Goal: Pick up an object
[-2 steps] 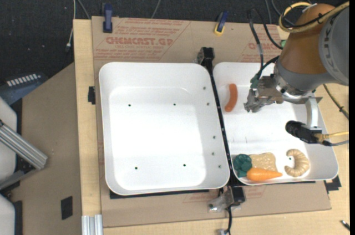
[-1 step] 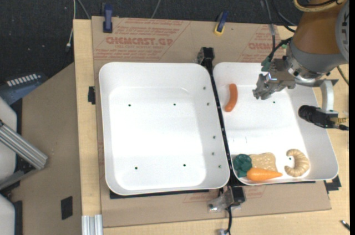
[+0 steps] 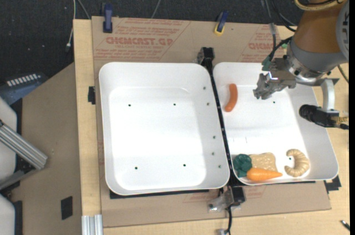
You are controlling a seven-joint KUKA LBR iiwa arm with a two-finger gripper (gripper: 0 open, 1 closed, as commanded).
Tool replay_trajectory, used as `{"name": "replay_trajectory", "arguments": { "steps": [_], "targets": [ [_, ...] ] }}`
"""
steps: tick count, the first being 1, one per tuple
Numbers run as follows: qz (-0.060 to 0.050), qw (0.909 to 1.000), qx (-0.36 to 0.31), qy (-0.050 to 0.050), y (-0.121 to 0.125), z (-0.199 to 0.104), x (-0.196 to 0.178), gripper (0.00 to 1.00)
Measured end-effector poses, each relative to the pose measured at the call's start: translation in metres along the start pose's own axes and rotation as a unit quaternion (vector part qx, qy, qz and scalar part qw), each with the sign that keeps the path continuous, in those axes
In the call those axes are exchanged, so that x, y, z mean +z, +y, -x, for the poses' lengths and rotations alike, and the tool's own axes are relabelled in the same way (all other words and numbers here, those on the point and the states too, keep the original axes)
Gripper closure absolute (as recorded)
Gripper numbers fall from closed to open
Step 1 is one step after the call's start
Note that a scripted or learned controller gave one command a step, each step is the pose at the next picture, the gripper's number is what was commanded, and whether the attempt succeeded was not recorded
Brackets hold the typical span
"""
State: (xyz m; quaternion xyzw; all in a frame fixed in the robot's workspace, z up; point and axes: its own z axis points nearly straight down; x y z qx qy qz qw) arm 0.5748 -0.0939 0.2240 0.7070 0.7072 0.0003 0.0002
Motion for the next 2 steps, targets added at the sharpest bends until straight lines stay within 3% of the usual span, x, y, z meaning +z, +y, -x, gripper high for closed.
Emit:
{"name": "replay_trajectory", "arguments": {
  "steps": [2],
  "targets": [
    [0.0,1.0,-0.002,0.001,-0.026,-0.104,0.011,1.0]
  ]
}}
